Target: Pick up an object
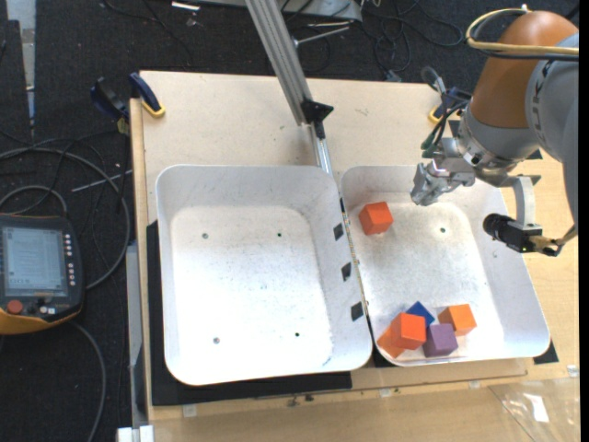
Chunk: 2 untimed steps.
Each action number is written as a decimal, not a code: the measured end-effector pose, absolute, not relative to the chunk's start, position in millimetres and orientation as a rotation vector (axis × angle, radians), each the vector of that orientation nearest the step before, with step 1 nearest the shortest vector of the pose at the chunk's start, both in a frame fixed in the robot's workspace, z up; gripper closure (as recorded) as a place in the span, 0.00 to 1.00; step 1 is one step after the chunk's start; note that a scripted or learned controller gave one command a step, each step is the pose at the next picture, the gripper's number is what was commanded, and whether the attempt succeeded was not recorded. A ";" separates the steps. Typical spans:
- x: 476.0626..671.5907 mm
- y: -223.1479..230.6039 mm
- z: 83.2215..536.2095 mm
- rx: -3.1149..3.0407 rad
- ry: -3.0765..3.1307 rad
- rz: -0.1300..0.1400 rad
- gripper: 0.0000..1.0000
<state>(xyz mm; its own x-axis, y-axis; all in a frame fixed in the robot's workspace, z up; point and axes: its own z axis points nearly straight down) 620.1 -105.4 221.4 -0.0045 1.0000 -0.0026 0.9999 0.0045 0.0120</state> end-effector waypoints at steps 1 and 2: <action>636.9 -62.3 228.1 2.211 2.226 0.004 1.00; 635.6 -65.1 227.2 2.217 2.223 -0.001 0.00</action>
<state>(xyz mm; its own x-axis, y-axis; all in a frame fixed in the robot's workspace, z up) 635.6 -65.1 227.2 -0.0028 1.0000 -0.0015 1.0000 0.0028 0.0006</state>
